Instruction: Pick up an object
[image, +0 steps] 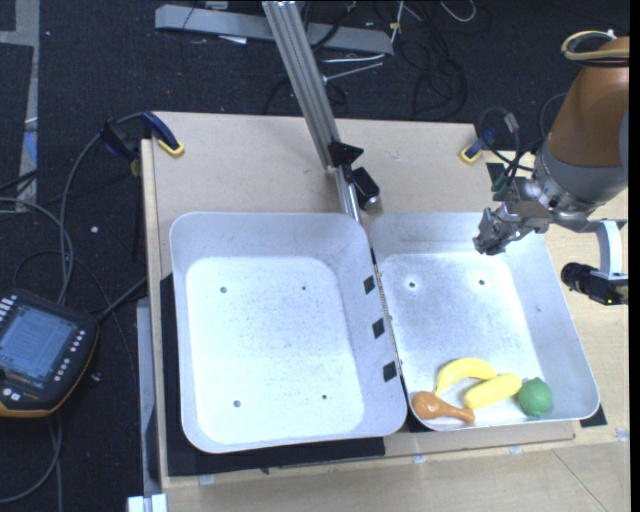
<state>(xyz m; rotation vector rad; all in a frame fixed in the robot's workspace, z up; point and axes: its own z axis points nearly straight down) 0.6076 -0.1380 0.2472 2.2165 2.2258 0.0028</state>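
Camera view: two shallow white bins sit side by side on the worktop (260, 170). The left bin (200, 250) shows only its speckled floor. The right bin (540, 290) holds all the candidates, bunched in its near corner at about five o'clock: a yellow banana (464, 374), a second yellow piece (492, 390) lying just beside and partly under it, an orange-brown drumstick-shaped toy (442, 407) touching the banana's lower end at seven o'clock of it, and a green round fruit (537, 397) just beside the yellow piece at three o'clock.

The arm comes in from three o'clock, its orange band (592, 100) above the grey wrist. The gripper (494, 238) hangs over the far edge of the right bin, at about twelve o'clock of the cluster and well apart from it. It is dark and small against the bin; I cannot tell how far the jaws stand open, and nothing is visible between them.

By my judgement the task is at its start: approach, with no object chosen or touched. The next move calls for travel toward six o'clock along the bin, then a descent. The green fruit, at the edge of the bunch, looks the easiest to isolate; the banana and its neighbours touch, so a grasp there risks nudging the others.
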